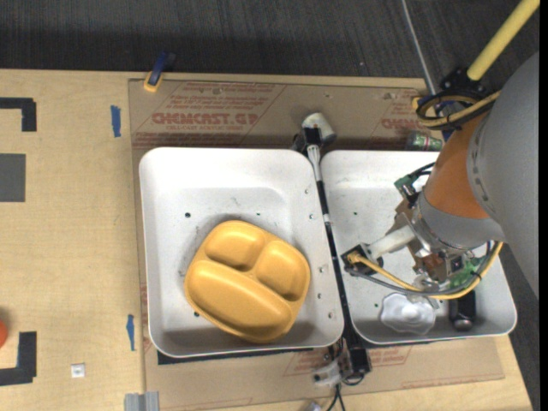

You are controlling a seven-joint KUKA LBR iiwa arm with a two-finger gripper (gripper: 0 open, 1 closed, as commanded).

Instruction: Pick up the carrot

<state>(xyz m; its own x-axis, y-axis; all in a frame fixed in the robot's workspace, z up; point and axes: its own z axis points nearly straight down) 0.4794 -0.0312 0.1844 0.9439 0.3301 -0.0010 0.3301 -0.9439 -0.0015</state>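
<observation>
My gripper (432, 274) hangs low inside the right bin (360, 187), below the grey wrist and its orange band. The wrist and its yellow cables cover the bin floor under it. A pale, crumpled whitish object (408, 312) lies on the floor of that bin near its front wall, just in front of the gripper. Whether the gripper touches it is unclear.
A large yellow bread-shaped object (247, 279) fills the front of the left bin (171, 178). A small dark piece (462, 320) sits at the right bin's front right corner. A rail with a white clip (315, 128) divides the bins. Something red-orange (2, 333) shows at the far left edge.
</observation>
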